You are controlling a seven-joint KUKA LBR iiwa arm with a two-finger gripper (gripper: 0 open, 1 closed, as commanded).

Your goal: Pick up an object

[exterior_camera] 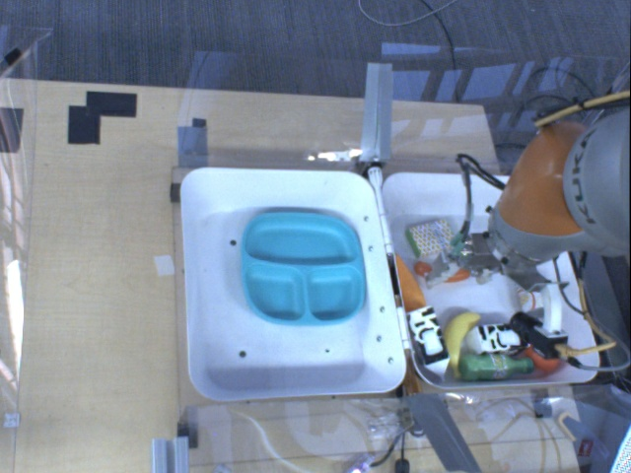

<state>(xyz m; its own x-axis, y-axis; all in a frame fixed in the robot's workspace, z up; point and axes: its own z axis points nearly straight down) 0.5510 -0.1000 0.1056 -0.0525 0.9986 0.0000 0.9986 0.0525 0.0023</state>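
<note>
The grey arm with its orange band leans in from the right over the right-hand white plastic bin (394, 197), and the two-finger gripper (461, 260) hangs low in the upper middle of that bin. From where I stand the wrist covers the business end, so whether the jaws are parted or closed I cannot tell, and nothing can be seen lodged in them.

What matters for the coming move is what lies straight under and beside the jaws. A small orange carrot-like piece (453, 277) sits just below them, its long axis running roughly left to right, close enough that it may be touching; that cannot be settled from this angle. Just to the left of the jaws lies a pale speckled square pad (430, 235), flat on the floor of the bin. I judge one of these two to be the likely target, the orange piece being the nearer.

The rest lies further off, toward the near wall: a yellow plastic banana (459, 329), curved and roughly upright in the view, a green bottle (491, 367) lying on its side below it, and a black-and-white patterned toy (426, 328) to their left.

The left-hand white bin (202, 294) holds a blue divided plastic tray (301, 264), well apart from the jaws.
</note>
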